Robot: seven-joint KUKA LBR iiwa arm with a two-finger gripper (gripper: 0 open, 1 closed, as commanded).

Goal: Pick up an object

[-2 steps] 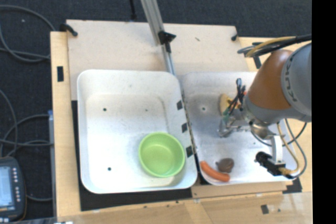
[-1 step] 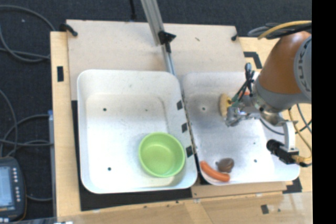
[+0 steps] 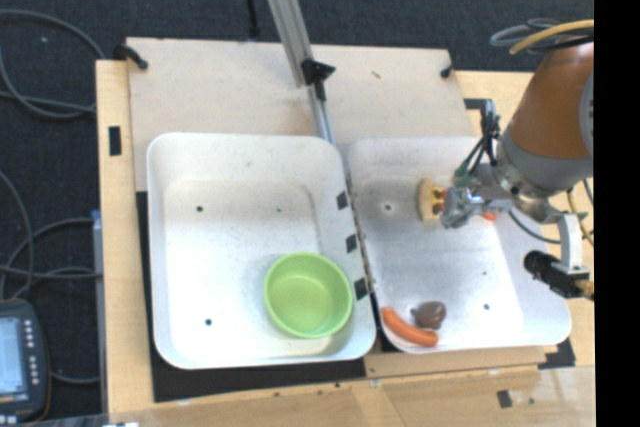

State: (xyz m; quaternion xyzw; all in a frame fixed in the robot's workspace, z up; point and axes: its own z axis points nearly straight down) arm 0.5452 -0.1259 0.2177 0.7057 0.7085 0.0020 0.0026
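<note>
Dark carpet surrounds a pale wooden bench (image 3: 230,85), cables trailing across the floor on the left, and a slanted aluminium rail (image 3: 285,0) crosses the top of the scene down to the seam between two shallow white plastic bins. Inside the left bin (image 3: 200,185), near its front right corner, sits a round lime-green plastic bowl (image 3: 308,293). Along the front edge of the right bin (image 3: 500,285) lie a small orange carrot-like stick (image 3: 408,328) and, touching it or just beside it, a dull brown rounded lump (image 3: 429,314).

Reaching in from the right, the grey arm with its orange band (image 3: 552,110) bends down over the right bin, and its metal two-finger gripper (image 3: 450,206) sits low above the bin's upper middle. Pressed against the gripper's left side is a small yellowish-cream object (image 3: 431,199); it looks like the thing being gone for. Whether the tool is clenched on it, released, or merely nudging it I cannot tell, since the wrist hardware blurs the tip.

To do this step well, I would judge the tool should straddle the cream object squarely rather than brush its side, settle close to the bin floor, and only rise once the piece is firmly caught, lifting straight up so it doesn't slip out sideways.
</note>
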